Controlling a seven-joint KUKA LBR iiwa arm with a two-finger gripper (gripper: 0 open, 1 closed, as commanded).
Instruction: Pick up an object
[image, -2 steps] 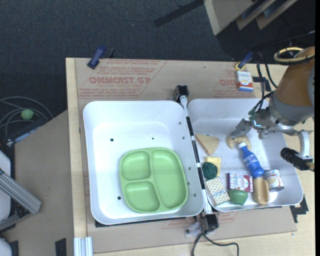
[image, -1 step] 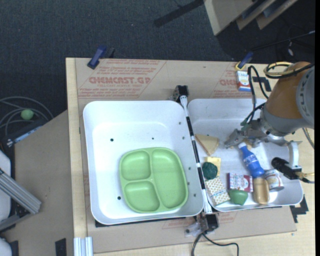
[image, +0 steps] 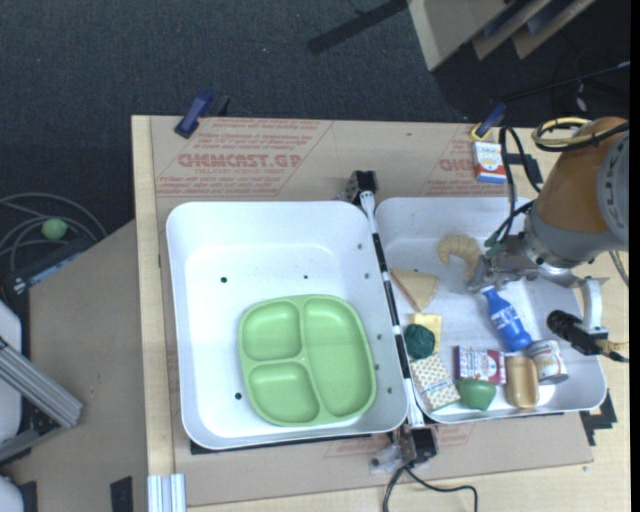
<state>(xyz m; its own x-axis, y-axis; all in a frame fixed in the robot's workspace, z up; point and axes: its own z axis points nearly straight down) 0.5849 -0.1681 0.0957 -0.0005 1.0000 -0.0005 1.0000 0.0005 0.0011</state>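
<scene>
the claw (image: 497, 268) hangs low in the right white bin (image: 440, 215); its grip state cannot be told. a tan croissant-shaped piece (image: 458, 248) lies just left, a blue plastic bottle (image: 505, 317) just below.

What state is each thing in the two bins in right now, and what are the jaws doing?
Green divided plate: flat in the left bin, compartments bare.
Blue bottle: lying on its side in the right bin, just below the gripper.
Croissant: resting near the bin's back.
Gold can: lying on its side by the front wall.
Gripper: low over the bottle's top end; jaws hidden, cannot tell.
</scene>
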